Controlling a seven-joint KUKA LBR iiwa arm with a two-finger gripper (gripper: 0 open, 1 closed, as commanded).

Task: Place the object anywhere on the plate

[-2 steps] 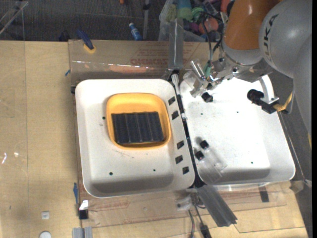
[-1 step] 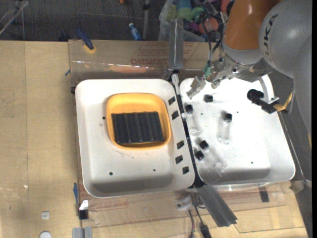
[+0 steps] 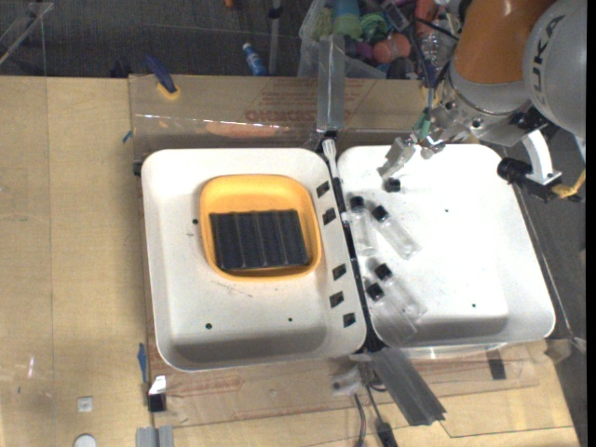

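Note:
A black ribbed rectangular object [image 3: 259,240] lies flat on the orange plate [image 3: 259,192], which sits in the left bin [image 3: 177,315]. It covers most of the plate's lower middle. My gripper [image 3: 392,175] hangs over the upper left part of the right bin [image 3: 484,277], well to the right of the plate and apart from the object. Nothing shows in the gripper.
A divider with black clips [image 3: 337,272] separates the two bins. Several clear pieces with black ends [image 3: 380,216] lie in the right bin next to the divider. A box of colourful toys [image 3: 377,7] stands behind the bins.

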